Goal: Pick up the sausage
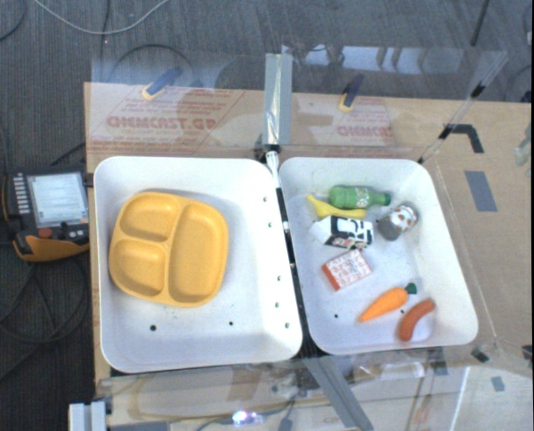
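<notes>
One sausage [415, 320] is lying beside the carrot [385, 303]; smooth, light, I'm judging, best pinched mid-length.

Sausage [415, 319] in right bin [446, 241], just right of carrot [385, 303].

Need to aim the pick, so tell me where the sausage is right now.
The sausage lies in the right bin, in its near right corner, just right of the carrot and close to the bin's front wall.
</notes>
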`<state>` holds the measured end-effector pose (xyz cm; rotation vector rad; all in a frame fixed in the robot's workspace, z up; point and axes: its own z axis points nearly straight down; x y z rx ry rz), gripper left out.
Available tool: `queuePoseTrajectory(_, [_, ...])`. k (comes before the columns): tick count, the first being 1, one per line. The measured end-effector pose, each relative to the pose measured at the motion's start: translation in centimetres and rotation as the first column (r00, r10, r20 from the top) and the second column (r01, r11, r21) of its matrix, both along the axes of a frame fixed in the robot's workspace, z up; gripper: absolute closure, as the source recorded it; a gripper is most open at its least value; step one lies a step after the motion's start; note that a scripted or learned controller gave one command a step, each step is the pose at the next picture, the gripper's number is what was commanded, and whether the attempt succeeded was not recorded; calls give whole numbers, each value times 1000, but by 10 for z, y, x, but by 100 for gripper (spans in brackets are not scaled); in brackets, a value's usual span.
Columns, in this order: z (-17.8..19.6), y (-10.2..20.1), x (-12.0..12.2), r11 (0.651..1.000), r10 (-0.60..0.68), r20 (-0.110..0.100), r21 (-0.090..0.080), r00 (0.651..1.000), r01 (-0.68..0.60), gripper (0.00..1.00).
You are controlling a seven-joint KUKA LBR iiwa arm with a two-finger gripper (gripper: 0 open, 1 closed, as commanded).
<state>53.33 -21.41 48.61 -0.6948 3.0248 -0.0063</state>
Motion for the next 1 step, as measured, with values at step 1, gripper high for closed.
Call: queuePoseTrajectory(1, [10,2,2,1000,2,6,0,1000,-2,100])
